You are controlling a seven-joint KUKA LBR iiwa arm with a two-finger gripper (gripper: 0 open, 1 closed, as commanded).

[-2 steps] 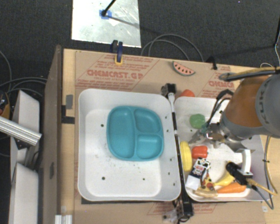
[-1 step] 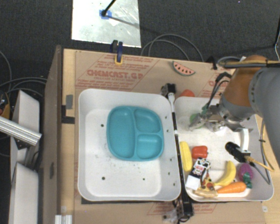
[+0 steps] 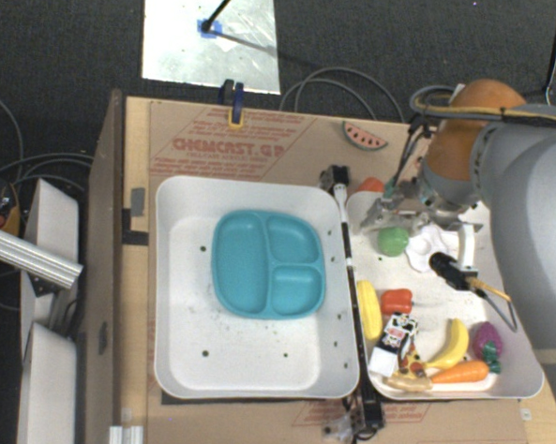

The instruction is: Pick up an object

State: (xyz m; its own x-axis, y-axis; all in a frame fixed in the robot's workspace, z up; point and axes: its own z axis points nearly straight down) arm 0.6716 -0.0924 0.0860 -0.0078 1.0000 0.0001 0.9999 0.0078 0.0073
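Objects for picking all lie in the right bin (image 3: pixel 531 377); from my console I read the bench left to right. First comes the left bin (image 3: pixel 177 257), bearing a blue divided plate (image 3: pixel 268 265) and nothing loose worth a try. Past the shared rim, the right bin is crowded: a green ball (image 3: pixel 392 240) near the top, a red block (image 3: pixel 397 300) beside a yellow piece (image 3: pixel 369 311), a small black-and-white box (image 3: pixel 398 334), a banana (image 3: pixel 452 343), a carrot (image 3: pixel 457 373) and a purple toy (image 3: pixel 488 341) toward the far right corner.

My gripper (image 3: pixel 419 214) hangs over the top of that bin, just above and right of the green ball, with a white lump (image 3: pixel 425 250) below it. I cannot tell how the tool is set, because the wrist hides the tips.

I judge the ball the nearest target. To do this well I would centre over it before descending, keep clear of the bin wall and the white lump, and go straight down so it does not roll off.
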